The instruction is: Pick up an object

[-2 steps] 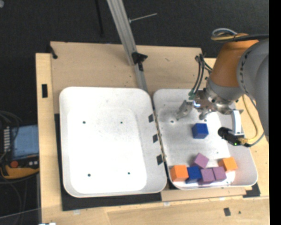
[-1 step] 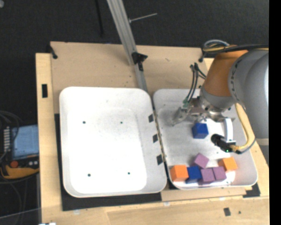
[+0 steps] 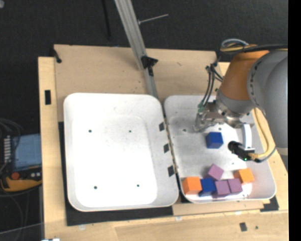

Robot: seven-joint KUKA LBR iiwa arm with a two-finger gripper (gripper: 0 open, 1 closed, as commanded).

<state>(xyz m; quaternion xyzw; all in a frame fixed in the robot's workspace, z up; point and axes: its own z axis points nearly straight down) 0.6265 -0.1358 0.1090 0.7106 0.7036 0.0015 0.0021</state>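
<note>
In the right bin (image 3: 183, 114) a blue cube (image 3: 214, 139) lies alone near the middle. My gripper (image 3: 204, 121) hangs just above and to the left of that cube, over the bin floor, under the orange wrist band. Along the bin's near edge sit an orange cube (image 3: 192, 184), a second blue cube (image 3: 207, 186), three purple cubes (image 3: 222, 187) and a small orange cube (image 3: 245, 175). The arm's body hides the bin's far right part.
The left bin (image 3: 113, 149) lies beside the right one, joined by black clips along the shared edge. A slanted metal pole (image 3: 135, 39) rises from the bench behind the bins. Cables and a pendant lie off the bench at left.
</note>
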